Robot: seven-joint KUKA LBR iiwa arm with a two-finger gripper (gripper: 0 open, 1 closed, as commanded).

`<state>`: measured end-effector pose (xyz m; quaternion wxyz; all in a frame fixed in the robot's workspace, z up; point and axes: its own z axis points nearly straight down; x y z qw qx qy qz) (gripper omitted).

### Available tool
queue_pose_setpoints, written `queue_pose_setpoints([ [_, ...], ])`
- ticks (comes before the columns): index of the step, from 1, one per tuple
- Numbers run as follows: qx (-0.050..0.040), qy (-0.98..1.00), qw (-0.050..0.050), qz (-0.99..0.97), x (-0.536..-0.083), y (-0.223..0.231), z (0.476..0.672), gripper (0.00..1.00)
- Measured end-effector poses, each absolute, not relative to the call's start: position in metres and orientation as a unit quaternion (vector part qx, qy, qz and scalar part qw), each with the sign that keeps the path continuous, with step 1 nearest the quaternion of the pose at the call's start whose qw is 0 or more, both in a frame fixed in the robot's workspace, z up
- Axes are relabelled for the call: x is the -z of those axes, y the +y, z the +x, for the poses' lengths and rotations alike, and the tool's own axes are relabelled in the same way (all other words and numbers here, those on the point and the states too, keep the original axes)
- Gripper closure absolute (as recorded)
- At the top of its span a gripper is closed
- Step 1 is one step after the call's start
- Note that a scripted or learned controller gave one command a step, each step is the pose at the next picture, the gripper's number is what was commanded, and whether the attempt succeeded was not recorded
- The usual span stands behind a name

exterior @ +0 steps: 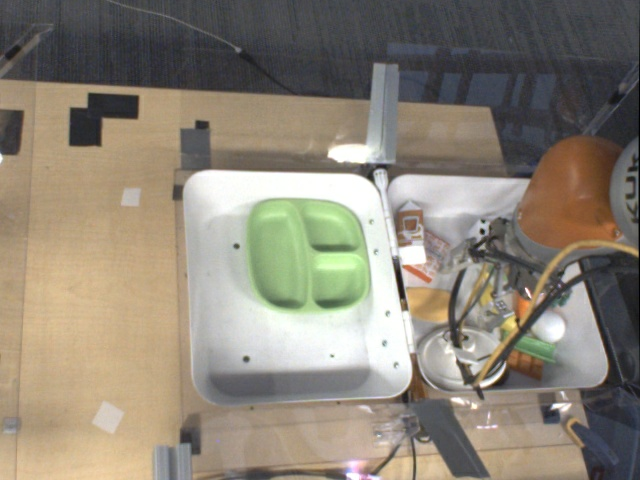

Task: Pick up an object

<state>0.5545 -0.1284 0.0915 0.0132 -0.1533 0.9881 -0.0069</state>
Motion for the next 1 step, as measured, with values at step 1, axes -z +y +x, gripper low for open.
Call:
queue_pose_setpoints([
  [1, 0.0126, 0.977, 0.016, -0.211, -0.0937, -0.1125, 0.5564, 0.00],
])
